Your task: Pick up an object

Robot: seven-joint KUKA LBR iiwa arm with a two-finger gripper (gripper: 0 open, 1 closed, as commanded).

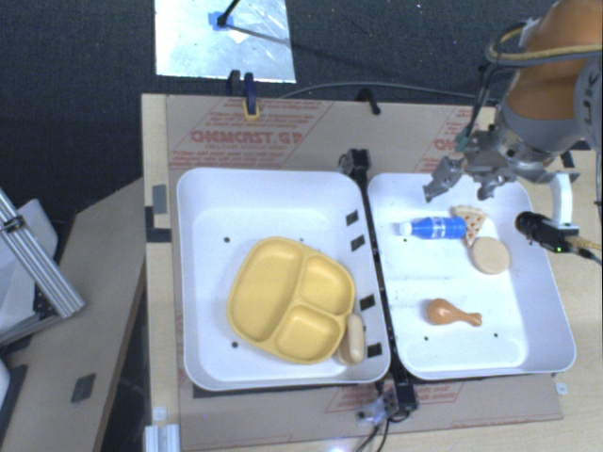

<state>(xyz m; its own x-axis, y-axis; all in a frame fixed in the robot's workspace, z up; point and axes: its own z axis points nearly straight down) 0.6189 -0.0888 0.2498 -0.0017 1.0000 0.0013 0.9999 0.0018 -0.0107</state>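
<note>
Gripper point(462, 188) above far edge of right bin point(537, 342), jaws spread apart, holding nothing. Just below: blue bottle point(435, 228) lying on its side, pizza-slice toy point(471, 219) touching its right end, round tan disc point(490, 255) beside. Drumstick toy point(450, 314) nearer front, apart. In left bin point(203, 205): yellow divided tray point(290, 298), small beige piece point(354, 338) against its right corner.

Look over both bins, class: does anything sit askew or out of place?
Mostly tidy. The yellow divided tray sits skewed in the left bin, and a small beige piece is wedged between it and the bin's right wall.
</note>
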